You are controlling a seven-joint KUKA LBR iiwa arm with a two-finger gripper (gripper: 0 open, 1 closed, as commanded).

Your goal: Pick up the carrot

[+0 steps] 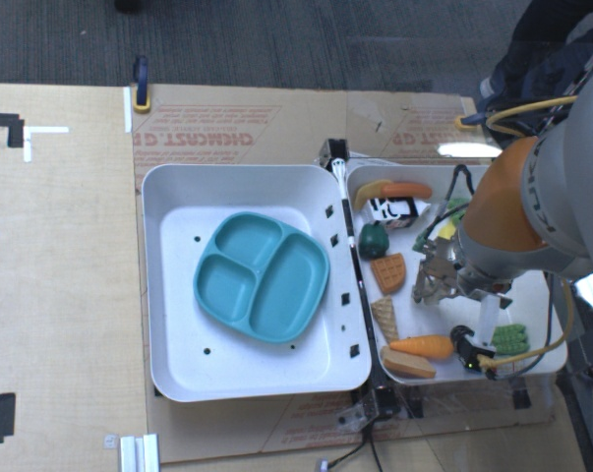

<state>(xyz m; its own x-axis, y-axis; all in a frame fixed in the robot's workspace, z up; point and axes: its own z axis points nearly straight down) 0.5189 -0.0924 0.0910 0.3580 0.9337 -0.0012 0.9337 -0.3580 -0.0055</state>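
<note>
Carrot [423, 345] beside bread slice [407, 365] and waffle wedge [384, 317]; hand [432, 285] above, grip unclear.

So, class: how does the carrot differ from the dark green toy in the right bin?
The carrot is orange, long and tapered; the dark green toy is rounded and compact. The carrot lies near the bin's front edge, the green toy further back. Both lie in the right bin, apart from the gripper.

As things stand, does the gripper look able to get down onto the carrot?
Probably yes. The carrot lies uncovered near the right bin's front edge, just below the gripper; a bread slice touching it could crowd the grasp.
</note>
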